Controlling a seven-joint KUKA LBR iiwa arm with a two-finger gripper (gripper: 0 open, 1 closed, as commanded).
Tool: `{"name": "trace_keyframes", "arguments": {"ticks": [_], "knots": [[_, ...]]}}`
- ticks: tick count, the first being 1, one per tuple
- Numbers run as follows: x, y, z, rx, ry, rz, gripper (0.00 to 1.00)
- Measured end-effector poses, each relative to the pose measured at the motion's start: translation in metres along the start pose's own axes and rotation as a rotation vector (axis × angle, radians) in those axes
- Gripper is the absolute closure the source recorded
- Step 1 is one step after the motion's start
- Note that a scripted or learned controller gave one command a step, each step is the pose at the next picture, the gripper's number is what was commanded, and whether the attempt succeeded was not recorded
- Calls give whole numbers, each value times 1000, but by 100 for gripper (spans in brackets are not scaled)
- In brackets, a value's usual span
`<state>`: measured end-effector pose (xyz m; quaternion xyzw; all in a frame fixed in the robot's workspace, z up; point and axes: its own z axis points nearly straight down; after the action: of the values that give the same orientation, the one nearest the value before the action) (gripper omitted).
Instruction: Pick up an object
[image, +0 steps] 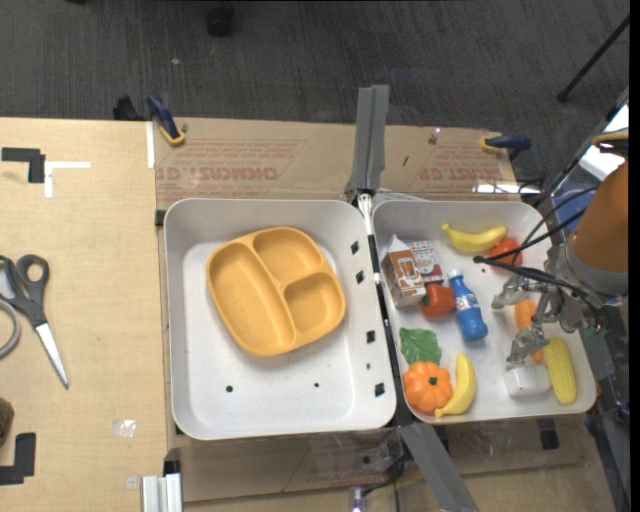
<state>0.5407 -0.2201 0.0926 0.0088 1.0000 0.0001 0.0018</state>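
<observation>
Fingers: the gripper (528, 335) hangs low over the right side of the right bin (420, 212); whether its fingers are spread or pressed together I cannot tell, as metal parts and cables blur together there.
Under the gripper: an orange piece (525, 313) shows just behind it, and a small white block (526, 380) lies just below it.
Beside it: a corn cob (561, 369) lies lengthwise near the bin's right wall.
Centre of right bin: a blue bottle (467, 308), a red pepper (438, 300) and a brown-and-white carton (410, 270) sit close together.
Far end: a banana (474, 237) beside a red item (505, 250).
Near end: a pumpkin (427, 386) touching a second banana (462, 385), with a green leafy piece (420, 345) above.
Left bin (190, 380): a yellow divided plate (276, 289).
Desk (90, 300): scissors (38, 310) lie at the left.
</observation>
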Motion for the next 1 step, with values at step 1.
{"name": "trace_keyframes", "arguments": {"ticks": [1], "knots": [[-2,1,-10,2,-5,-3,100]]}}
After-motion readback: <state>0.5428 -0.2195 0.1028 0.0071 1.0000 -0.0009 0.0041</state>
